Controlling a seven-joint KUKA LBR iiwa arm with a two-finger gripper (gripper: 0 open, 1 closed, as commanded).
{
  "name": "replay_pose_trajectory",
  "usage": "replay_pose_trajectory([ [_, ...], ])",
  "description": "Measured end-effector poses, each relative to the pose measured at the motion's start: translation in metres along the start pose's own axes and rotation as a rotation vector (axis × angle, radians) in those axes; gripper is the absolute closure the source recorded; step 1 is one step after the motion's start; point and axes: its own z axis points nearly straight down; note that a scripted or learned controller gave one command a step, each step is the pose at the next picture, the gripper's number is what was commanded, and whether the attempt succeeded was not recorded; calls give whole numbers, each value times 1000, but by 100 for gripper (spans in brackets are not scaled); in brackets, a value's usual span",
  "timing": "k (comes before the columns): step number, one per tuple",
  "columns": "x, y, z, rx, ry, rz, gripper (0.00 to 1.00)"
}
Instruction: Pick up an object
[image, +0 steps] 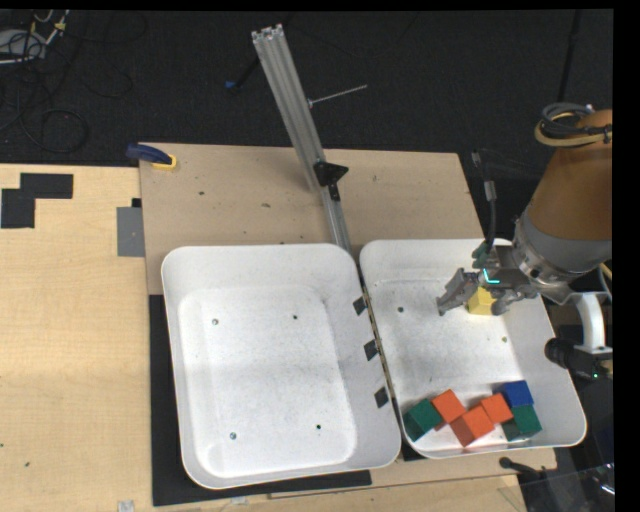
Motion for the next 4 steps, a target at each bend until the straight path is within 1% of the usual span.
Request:
replay_pose_trajectory([
  [1, -2, 1, -2, -5, -1, 4, 0],
  [2, -7, 1, 61, 2, 0, 2, 0],
  [3, -11, 7, 121, 2, 0, 2, 0],
  [4, -11, 8, 149, -6, -1, 4, 0],
])
